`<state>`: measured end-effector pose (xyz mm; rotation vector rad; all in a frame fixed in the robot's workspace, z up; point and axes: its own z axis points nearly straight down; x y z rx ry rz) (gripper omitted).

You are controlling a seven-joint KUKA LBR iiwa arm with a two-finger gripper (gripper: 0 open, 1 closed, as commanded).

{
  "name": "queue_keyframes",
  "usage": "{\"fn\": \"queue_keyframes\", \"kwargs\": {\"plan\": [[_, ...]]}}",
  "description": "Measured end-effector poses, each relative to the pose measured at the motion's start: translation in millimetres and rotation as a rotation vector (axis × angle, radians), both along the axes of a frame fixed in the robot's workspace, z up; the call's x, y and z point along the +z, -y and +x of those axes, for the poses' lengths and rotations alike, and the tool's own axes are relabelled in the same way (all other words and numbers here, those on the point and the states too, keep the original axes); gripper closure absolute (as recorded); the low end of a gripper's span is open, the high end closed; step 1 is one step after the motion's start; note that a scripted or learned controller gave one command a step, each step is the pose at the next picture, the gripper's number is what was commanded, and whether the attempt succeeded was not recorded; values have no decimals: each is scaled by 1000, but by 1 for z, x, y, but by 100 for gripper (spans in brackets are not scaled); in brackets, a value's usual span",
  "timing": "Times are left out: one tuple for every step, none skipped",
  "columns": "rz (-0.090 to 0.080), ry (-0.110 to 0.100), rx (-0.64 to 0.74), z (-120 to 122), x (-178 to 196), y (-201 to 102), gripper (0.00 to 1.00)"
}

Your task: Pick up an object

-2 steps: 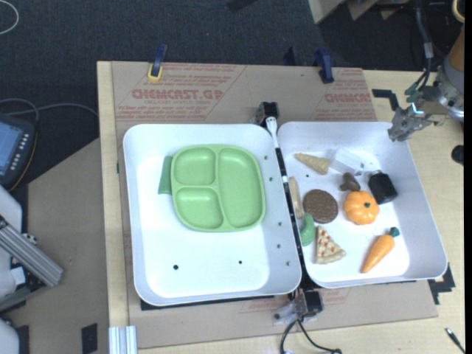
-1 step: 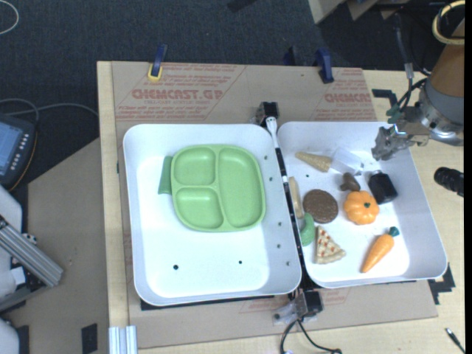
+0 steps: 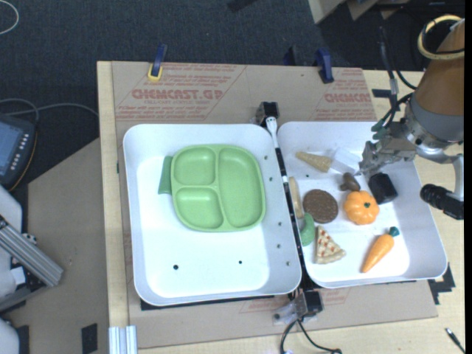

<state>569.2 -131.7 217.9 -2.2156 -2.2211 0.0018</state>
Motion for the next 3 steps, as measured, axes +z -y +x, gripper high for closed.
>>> {"fn": "queue_keyframes", "kwargs": {"plan": [[0,0,1,-20,-6,-46,100],[1,-1,2,-49,-11,-95,100],[0,0,0,-77,-1,-126,100]]}}
